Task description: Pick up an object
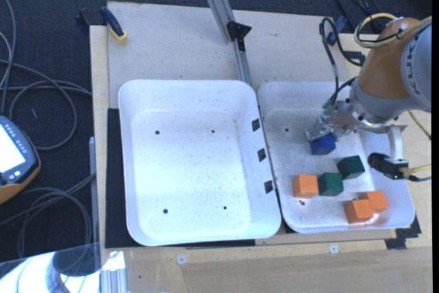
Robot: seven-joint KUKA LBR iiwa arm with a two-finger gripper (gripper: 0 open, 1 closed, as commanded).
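Note:
In the right bin (288, 216) a blue block (322, 144) lies near the middle, slightly tilted. My gripper (332, 125) hangs directly over it, its tip meeting the block's upper right edge. The grey wrist and orange band (384, 79) hide the gripper's upper part. Closer to the front of that bin are two green blocks (351, 167) (330, 184). An orange block (306, 185) sits to their left, and two more orange blocks (358, 211) (376, 200) touch each other at the front right.
The left bin (130, 168) adjoins the right one along a shared rim with black clips (261, 154). A slanted metal bar (219, 3) rises from the back of the bench. Black cables (333, 44) run down to the wrist.

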